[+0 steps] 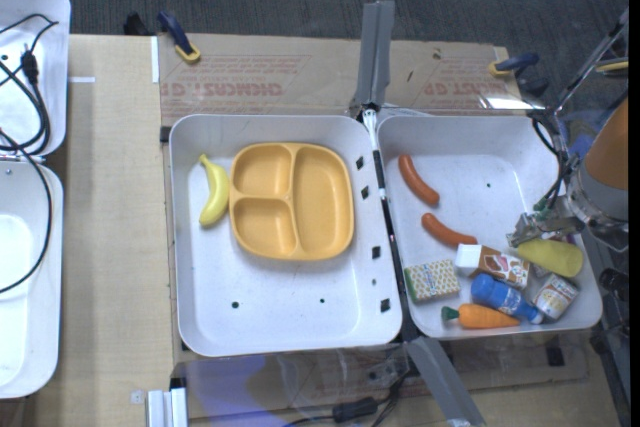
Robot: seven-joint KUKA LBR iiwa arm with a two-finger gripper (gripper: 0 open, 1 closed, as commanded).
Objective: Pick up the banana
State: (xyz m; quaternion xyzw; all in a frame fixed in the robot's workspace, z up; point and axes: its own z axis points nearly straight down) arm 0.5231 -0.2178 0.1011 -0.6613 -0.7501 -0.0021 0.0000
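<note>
Two white bins (190, 315) are set on a cardboard-covered bench (300, 70), with dark carpet beyond. The gripper (535, 230) is seen over the right bin's clutter, its closure undeterminable. The banana (213, 192) lies well apart, in the left bin, beside the yellow tray (293, 200).

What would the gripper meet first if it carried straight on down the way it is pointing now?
Probably the yellow squeeze bottle: the gripper hangs over the right bin, just above that bottle, pointing down and leftward. Depth is hard to judge from this slant, so it could touch the small can beside it instead.
</note>
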